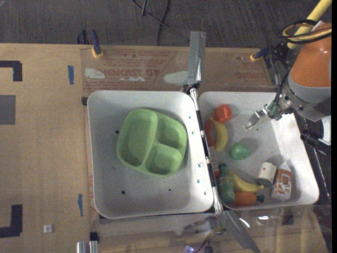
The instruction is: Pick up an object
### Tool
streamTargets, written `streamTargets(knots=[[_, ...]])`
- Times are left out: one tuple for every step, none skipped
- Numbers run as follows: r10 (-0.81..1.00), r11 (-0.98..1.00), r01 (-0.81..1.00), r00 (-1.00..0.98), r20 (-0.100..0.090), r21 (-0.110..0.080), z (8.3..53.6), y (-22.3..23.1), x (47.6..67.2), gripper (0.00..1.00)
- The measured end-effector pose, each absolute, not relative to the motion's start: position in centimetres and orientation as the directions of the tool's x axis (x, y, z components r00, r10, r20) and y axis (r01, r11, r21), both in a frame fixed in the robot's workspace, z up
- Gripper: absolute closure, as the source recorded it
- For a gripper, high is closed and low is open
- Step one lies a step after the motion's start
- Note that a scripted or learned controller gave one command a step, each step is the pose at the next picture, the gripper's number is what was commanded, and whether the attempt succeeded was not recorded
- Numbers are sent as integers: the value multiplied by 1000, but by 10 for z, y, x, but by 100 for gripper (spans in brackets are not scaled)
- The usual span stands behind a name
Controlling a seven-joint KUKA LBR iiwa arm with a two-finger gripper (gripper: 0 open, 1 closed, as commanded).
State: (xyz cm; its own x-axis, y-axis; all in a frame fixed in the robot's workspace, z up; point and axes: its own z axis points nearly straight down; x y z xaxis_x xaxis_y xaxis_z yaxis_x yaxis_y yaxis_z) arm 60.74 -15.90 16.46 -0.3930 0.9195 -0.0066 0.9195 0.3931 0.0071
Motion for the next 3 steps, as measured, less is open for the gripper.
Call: streamTargets(knots=[[964, 267, 964, -267, -2, 3, 106, -152, 529, 0], [974, 227, 974, -227, -2, 2, 146, -224, 562, 0], [965, 262, 965, -262, -4, 8, 89, -162, 495, 0]])
